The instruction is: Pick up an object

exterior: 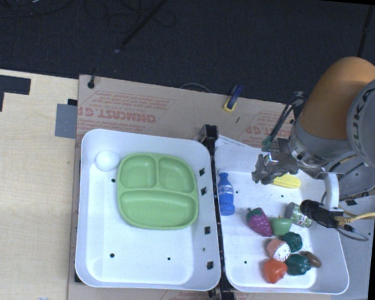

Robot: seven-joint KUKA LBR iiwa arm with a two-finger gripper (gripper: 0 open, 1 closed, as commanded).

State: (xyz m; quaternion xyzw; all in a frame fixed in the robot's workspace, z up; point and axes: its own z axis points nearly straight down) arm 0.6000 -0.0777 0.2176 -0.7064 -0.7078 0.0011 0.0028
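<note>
Two bins: the tool [265, 173] hangs over the right bin [242, 265].
Tool: whether open or gripping, cannot tell.
Advice: descend squarely onto the yellow toy [287, 182] just beside it.

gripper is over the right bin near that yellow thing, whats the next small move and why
Probably a short shift toward the yellow object and then straight down onto it. The gripper hangs just beside it in the right bin, and nothing shows between its fingers. That piece lies apart from the crowded toys lower in the bin, so it looks like the easiest pick.
</note>
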